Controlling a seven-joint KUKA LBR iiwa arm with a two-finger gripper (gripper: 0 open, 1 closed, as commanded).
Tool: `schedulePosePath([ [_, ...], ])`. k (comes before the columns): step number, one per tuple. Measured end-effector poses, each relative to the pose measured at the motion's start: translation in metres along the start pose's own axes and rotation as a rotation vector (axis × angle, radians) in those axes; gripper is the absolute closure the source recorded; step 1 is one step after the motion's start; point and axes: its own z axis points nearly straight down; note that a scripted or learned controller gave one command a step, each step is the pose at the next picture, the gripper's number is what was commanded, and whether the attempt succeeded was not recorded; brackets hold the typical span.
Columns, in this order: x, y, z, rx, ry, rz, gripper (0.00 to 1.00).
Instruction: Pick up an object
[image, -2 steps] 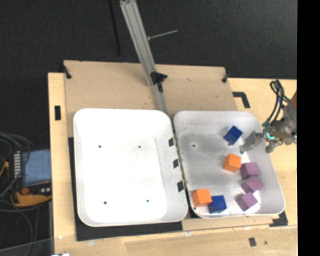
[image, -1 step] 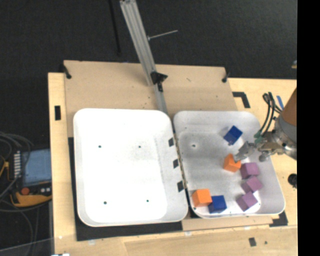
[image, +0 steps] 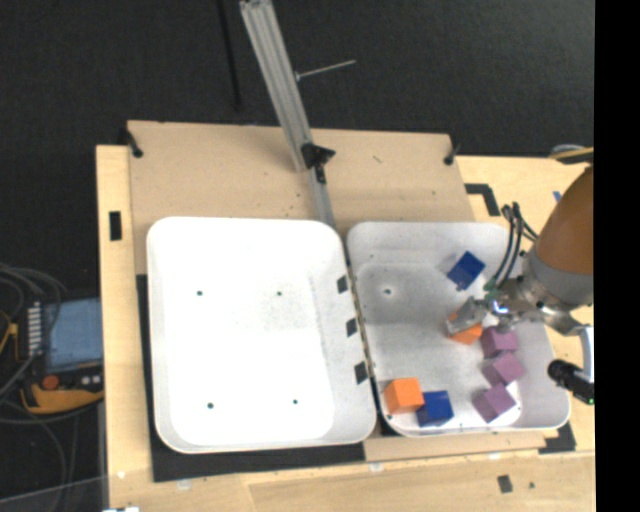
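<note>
The right bin holds several small blocks. A blue block lies toward its back. An orange block and a second blue block sit at the front edge. Three purple blocks line the right side. My gripper reaches down from the right into the middle of this bin, its tip right at a small orange block. The arm hides the fingertips, so whether they touch that block is unclear.
The left bin stands beside the right one, with small clips on the shared wall. A slanted metal rail rises from behind the bins. Cables and a blue box lie off the bench at left.
</note>
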Motion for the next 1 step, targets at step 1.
schedulePosePath([
  [1, -0.0034, 0.0063, 0.0110, -0.025, -0.008, -0.002, 0.00],
])
